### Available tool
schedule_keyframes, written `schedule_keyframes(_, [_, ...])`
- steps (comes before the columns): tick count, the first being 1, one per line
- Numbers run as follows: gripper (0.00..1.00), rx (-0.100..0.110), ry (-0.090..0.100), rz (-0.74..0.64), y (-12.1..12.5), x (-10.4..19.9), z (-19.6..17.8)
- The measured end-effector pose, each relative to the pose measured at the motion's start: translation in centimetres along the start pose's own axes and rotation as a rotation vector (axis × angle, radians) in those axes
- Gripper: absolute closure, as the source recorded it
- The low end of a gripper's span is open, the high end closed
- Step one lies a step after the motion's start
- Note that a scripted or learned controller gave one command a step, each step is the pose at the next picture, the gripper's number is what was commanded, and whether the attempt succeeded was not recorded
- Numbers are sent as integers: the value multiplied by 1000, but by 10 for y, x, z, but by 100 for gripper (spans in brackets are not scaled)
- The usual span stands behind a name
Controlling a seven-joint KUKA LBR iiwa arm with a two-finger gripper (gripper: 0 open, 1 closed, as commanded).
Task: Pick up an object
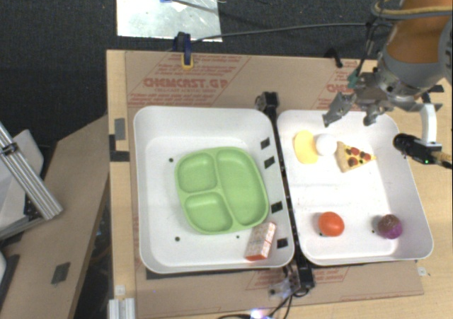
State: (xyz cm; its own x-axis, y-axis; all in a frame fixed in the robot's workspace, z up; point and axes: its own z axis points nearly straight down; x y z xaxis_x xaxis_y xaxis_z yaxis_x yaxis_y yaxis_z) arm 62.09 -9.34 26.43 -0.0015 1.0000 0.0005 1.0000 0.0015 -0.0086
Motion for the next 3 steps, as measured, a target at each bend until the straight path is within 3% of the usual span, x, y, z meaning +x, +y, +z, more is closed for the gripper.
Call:
schedule_keyframes(1, [0, -10, -1, -2, 2, 0, -6])
schedule_keyframes(3, [0, -5, 0, 0, -6, 11, 104])
